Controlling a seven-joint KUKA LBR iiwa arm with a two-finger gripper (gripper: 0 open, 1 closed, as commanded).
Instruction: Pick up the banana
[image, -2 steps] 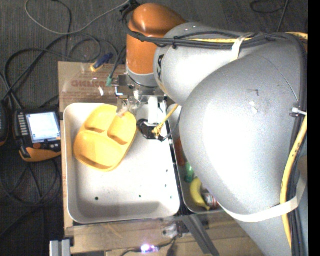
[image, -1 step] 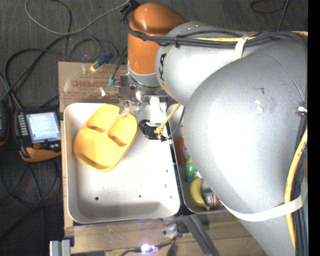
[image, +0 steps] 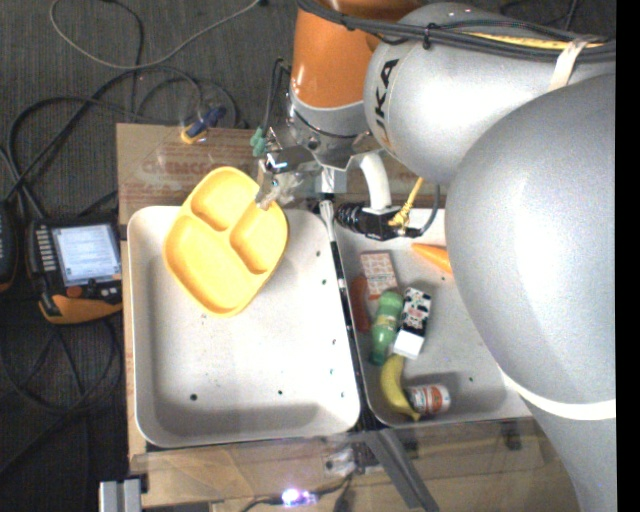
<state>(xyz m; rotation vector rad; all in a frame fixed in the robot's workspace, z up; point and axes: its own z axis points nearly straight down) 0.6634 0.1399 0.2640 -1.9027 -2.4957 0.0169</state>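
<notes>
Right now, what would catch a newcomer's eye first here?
The huge grey robot arm with its orange band fills the upper right. Its gripper sits at the top edge of a bright yellow compartment plate in the left white bin. The yellow banana lies in the right bin beside a small can.

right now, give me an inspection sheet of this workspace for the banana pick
surface: two white bins, left bin and right bin, on a wooden bench
job's things: banana lies in the right bin, near its front edge, untouched
clutter: yellow divided tray in the left bin; green bottle, small carton, can, orange item in the right bin
grippers: gripper sits over the yellow tray's far edge, away from the banana
cables: loose cables on the floor
surroundings: handheld screen unit left of the bench
</notes>
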